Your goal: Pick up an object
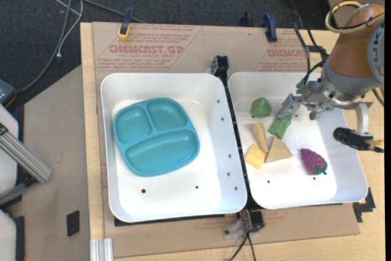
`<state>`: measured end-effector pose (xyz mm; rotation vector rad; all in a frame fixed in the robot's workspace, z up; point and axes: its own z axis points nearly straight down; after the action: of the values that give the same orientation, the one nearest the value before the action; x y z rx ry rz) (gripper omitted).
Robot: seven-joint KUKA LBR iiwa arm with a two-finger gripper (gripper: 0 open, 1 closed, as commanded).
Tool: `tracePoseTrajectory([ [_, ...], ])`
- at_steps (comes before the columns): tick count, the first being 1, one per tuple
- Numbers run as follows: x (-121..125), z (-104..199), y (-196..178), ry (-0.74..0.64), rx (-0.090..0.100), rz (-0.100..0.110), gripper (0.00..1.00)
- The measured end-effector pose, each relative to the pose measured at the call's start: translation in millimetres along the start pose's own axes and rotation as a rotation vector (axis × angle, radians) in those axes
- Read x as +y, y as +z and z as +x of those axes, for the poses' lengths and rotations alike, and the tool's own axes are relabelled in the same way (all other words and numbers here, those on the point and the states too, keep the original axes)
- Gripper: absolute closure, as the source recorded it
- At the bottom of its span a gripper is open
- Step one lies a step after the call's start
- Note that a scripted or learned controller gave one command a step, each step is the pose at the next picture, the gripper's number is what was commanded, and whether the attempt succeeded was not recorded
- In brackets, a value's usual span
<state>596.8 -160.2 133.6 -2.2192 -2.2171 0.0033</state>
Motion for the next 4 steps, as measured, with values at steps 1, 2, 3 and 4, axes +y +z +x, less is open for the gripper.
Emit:
tracePoseTrajectory([
  [1,1,0,-14,-0.001,-0.001,-0.006,1.0],
  [2,3,-3,-76,-0.002,-0.003,-0.008,1.0],
  [3,4,-3,-82,-0.001,-0.002,-0.008,1.0],
  [4,-6,43,-75,-0.004,0.0,-0.002,1.0],
])
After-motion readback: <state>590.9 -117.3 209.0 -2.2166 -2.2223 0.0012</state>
